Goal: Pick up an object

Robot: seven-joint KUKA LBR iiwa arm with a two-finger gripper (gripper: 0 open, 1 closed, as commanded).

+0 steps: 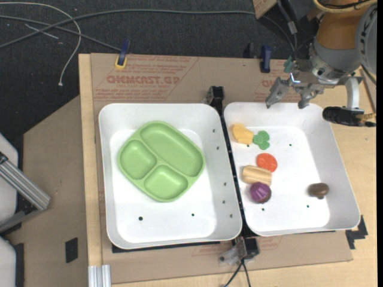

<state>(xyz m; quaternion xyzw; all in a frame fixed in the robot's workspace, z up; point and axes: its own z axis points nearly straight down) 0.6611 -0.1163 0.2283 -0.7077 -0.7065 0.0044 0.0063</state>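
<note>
Nearest the camera, in the right bin (335, 217), a purple rounded piece (260, 192) is seen touching a tan roll-shaped piece (256, 174), with a brown lump (318, 190) set well apart toward the bin's right wall. Just beyond them an orange-red piece (267, 161) is found, then a yellow piece (242, 134) touching a small green one (261, 139). All are judged to be light, stiff toy foods with smooth, possibly slippery skins. The brown lump, standing alone, is judged the easiest to take, pinched across its narrow sides. In the left bin (119, 220) a green divided plate (160, 160) is laid. Farthest off, the hand (289, 95) is held over the surface above the right bin's far rim, its two fingers spread apart with nothing between them. The arm's upper part is cut off by the frame, and what each piece depicts cannot be told.
</note>
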